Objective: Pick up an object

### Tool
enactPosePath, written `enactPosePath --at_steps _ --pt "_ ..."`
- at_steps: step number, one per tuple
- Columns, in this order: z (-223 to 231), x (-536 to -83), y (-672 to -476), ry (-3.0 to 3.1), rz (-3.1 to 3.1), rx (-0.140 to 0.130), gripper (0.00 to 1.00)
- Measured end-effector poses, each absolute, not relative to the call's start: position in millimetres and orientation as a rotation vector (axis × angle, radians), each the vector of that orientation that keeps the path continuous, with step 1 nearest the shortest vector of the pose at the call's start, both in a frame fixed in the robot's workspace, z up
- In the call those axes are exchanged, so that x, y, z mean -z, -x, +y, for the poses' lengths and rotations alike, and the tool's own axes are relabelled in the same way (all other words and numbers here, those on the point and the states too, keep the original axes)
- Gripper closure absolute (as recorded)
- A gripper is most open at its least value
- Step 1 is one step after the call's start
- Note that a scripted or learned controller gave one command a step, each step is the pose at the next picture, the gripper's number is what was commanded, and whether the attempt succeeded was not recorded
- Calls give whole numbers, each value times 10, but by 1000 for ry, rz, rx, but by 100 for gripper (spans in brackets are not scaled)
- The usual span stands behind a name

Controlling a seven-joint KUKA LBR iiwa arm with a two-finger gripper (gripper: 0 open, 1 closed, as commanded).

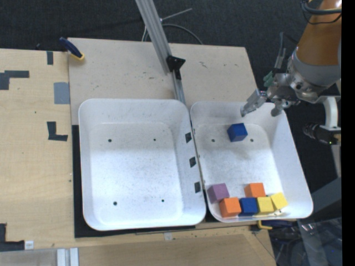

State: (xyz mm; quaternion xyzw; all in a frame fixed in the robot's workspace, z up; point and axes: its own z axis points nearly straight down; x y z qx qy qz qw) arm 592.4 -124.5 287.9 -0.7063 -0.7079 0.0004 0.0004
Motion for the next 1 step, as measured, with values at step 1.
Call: enactPosePath --at_steps 1 --pt "-1084 -2922 -5539 2216 -2222 -2 0"
